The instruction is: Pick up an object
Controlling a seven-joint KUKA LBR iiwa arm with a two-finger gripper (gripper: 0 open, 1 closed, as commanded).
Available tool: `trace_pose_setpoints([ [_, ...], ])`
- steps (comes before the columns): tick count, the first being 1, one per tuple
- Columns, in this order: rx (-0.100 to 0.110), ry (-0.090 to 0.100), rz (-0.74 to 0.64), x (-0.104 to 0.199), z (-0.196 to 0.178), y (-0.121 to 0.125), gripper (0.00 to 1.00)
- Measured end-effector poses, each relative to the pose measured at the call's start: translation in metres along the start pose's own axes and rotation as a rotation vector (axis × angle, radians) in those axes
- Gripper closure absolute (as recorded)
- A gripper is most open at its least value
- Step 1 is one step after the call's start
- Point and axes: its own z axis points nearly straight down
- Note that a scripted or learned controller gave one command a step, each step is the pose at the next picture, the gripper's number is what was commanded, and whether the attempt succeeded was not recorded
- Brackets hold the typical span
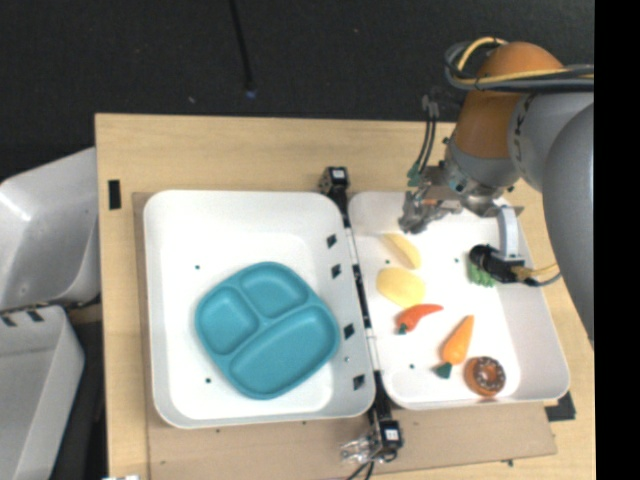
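— Six pieces sit in your right bin (530, 368), and none has left its floor yet, so count the pick as not begun.

— Where is the claw (425, 211)?

— Hanging over that bin's far-left corner, just above the pale yellow wedge (402, 250). You can't tell from this angle whether it is spread or closed; it looks empty, I think, since nothing shows under it.

— What else could you go for?

— A yellow lump (400, 286) beside the wedge, a red pepper (417, 316) and a carrot (457, 340) mid-floor, a brown doughnut (486, 375) by the near edge, a dark green piece (486, 265) at the right wall.

— And the left bin (170, 388)?

— It holds your blue divided plate (265, 328). Descent, grip and lift all remain.
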Motion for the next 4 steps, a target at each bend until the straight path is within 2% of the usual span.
trace_pose_setpoints([
  [2,-0.001,0.0,-0.006,0.005,-0.102,-0.002,1.0],
  [3,0.005,0.002,-0.01,0.062,-0.105,-0.008,1.0],
  [4,0.006,0.002,-0.01,0.106,-0.103,-0.015,1.0],
])
